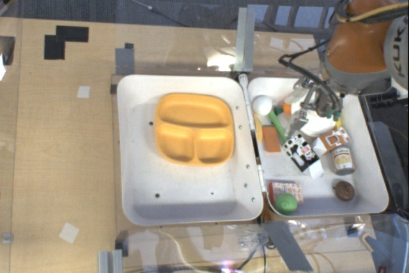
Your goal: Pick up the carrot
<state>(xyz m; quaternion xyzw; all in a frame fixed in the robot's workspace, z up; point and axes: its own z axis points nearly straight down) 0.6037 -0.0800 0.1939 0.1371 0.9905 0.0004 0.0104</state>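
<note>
The carrot [273, 135] lies just left of and below the gripper [311, 105] (finger spacing cannot be told), long axis running away from it

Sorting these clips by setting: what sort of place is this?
Probably a robotics lab bench: two white bins on a wooden bench, toy food like the carrot and a yellow divided plate, and loose cables.

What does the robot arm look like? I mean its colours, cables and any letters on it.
The arm has a rounded orange band above a grey wrist section. Black cables loop beside it. Part of a dark marking, "KU", shows at its right side. The gripper is metallic grey.
</note>
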